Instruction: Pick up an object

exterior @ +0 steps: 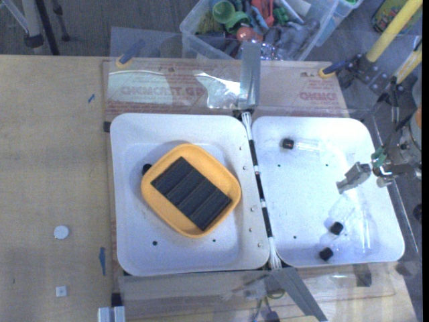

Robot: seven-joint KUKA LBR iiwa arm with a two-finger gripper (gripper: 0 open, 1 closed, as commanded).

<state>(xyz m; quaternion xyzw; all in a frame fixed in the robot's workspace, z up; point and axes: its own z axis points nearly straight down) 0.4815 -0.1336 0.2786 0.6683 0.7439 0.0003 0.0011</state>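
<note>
In the left white bin (127, 180) lies a rounded yellow plastic tray with dark ribbed slats on top (191, 190), tilted diagonally near the middle. Over the right white bin (301, 243), the grey gripper (353, 178) hovers at the right edge, grasping nothing; its opening can't be judged from here.

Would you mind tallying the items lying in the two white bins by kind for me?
Yellow tray with dark ribbed inset, left bin: 1
Clear tubes with black caps, right bin: 3
Total: 4
</note>
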